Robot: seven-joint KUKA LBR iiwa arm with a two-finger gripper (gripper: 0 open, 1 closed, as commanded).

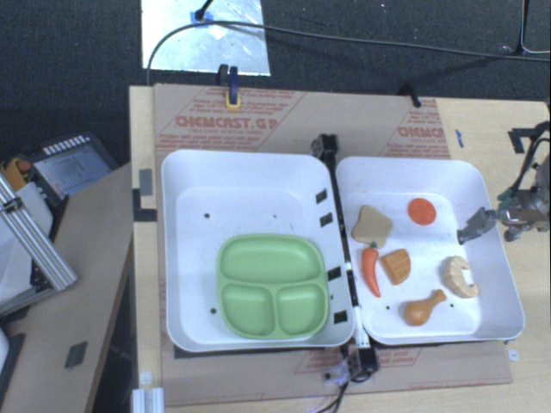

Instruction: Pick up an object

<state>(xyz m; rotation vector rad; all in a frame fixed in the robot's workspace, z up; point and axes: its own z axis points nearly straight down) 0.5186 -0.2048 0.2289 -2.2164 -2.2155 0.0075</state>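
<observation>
From the camera view above the worktop point(482, 119), we see two white bins side by side. The left bin point(194, 188) carries a green divided plate point(271, 284) toward its near side. The right bin point(465, 179) carries the toy foods we may pick from: a tan bread-like piece point(372, 224) near its left wall, an orange-red disc point(421, 211) farther back, a carrot point(370, 269) lying just right of the divider, an orange wedge point(396, 266) just beside the carrot, a pale roll-like piece point(460, 276) toward the right wall, and a drumstick point(424, 307) at the near side.

The tool point(476, 224) hangs at the right bin's right wall, a grey finger slanting in over the rim. We cannot tell how far it is open, and we see nothing held in it.

We judge the step in hand to be the approach, with no pick made yet. The roll-like piece lies nearest the tool, and it stands apart from its neighbours, so it seems the fairest target. To do this well we should bring the tool fully inside the rim before descending, centre it over the piece and keep off the bin wall. The carrot and wedge sit close together, so we would avoid those.
</observation>
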